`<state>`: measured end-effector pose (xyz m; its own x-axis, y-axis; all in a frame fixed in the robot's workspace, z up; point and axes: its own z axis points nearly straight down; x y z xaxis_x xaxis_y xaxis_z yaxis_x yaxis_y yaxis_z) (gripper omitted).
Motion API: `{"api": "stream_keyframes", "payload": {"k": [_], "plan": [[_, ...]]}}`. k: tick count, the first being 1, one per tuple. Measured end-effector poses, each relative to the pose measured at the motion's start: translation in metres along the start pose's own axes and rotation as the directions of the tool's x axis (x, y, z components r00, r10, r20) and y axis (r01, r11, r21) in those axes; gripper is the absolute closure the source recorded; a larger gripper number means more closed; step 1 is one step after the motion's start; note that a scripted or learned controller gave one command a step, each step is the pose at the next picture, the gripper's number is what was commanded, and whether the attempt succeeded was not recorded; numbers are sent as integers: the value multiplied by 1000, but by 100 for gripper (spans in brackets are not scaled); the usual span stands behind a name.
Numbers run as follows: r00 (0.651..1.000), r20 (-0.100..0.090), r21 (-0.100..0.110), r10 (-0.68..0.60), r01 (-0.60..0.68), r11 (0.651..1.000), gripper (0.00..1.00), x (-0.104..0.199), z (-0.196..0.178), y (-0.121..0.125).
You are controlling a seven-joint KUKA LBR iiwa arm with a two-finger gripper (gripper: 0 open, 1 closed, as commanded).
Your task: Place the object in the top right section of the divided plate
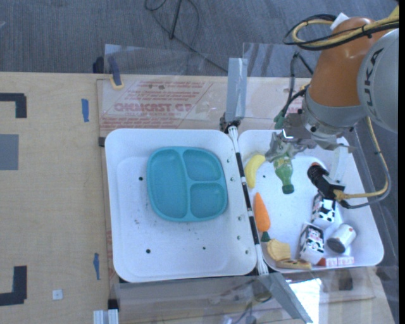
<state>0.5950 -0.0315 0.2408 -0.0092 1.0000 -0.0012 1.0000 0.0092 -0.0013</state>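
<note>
Looks like a robotics lab: wooden bench point(50, 190) at frame left with blue tape marks point(85, 109), loose cables point(171, 19) on grey carpet up top.

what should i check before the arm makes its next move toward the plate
1. Something between the end effector's tips: cannot tell. A green bottle hangs or lies right under it, but the grip itself is hidden.
2. Bottle lifted off the right bin: cannot tell from this slanted view.
3. Plate in place: ok. It lies flat in the left bin.
4. Top right section free to receive: ok, nothing lies in it.
5. Path over the divider between bins: ok, but the banana and carrot lie close against it.
6. Cable near the arm: cannot tell whether it could snag.
</note>
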Motion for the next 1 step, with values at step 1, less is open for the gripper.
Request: {"api": "stream_keyframes", "payload": {"k": [1], "plan": [[930,-2,0,-367,367,930,100,68,44,-27]]}}
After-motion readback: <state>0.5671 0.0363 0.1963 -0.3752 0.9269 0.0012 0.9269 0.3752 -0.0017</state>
